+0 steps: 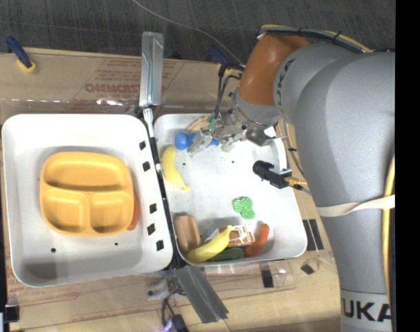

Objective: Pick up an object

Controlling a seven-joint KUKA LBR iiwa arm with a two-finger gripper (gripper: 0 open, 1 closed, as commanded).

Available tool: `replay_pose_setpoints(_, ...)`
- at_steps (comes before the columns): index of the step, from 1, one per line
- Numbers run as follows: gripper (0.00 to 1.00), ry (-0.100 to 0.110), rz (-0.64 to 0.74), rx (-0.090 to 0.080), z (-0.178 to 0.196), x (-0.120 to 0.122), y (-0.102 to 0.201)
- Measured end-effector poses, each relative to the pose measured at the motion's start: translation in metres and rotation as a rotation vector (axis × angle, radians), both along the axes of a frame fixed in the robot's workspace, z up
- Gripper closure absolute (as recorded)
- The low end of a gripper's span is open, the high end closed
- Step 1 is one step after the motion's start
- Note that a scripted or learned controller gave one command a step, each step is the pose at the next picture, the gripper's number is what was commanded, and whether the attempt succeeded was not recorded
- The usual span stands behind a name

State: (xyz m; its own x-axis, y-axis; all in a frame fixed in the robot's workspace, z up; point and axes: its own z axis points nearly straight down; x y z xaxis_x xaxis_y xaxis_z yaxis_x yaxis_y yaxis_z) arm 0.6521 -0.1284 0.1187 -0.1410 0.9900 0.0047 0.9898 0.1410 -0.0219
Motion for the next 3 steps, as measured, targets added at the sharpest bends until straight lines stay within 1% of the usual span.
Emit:
replay_pose_setpoints(1,0.00,-0.021,0.416,0.003,0.021,0.005,0.005)
replay_pose_setpoints(2,0.00,-0.019,0.313,0.003,-0.024,-0.005,0.018)
replay_pose_setpoints(3,1.00,-0.011,0.319,0.007,-0.014,-0.006,0.019)
